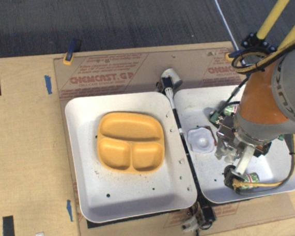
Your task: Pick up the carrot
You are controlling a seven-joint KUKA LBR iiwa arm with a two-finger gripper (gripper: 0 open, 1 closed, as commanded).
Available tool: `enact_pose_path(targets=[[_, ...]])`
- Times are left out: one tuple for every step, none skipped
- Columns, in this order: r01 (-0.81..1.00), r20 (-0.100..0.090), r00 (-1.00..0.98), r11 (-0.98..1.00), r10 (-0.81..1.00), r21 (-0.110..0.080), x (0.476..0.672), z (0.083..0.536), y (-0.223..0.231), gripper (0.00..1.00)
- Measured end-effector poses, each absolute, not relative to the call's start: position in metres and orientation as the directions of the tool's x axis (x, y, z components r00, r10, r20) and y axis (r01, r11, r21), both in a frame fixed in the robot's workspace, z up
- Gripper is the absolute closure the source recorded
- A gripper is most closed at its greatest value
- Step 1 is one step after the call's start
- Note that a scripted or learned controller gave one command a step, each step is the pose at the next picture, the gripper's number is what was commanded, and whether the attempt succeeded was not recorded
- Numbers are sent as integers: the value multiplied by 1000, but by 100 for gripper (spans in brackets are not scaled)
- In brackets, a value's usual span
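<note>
Saw the gripper (226, 144) low over the right bin (195, 105), near its middle, just beside a small clear cup (200, 140). Could not tell if wide or narrow. Could not make out the carrot; maybe hidden under the arm (270, 98). Saw a yellow plate (131, 141) in the left bin (85, 147). Looked like the reaching step. Next, needed to find the carrot, go down over it and close.

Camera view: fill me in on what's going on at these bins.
The arm is reaching in over the right bin, with its gripper low above the bin floor beside a small pale cup. Whether it holds anything cannot be told from here. The left bin holds a yellow divided tray, which nothing is touching.
</note>
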State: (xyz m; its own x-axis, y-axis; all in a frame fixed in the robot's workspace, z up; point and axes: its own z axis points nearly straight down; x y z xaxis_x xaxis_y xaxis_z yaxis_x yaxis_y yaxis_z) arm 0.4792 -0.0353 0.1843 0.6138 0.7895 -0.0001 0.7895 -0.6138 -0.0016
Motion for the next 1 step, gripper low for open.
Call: enact_pose_path(targets=[[723,0,691,-691,723,-1,480,303,-60,100]])
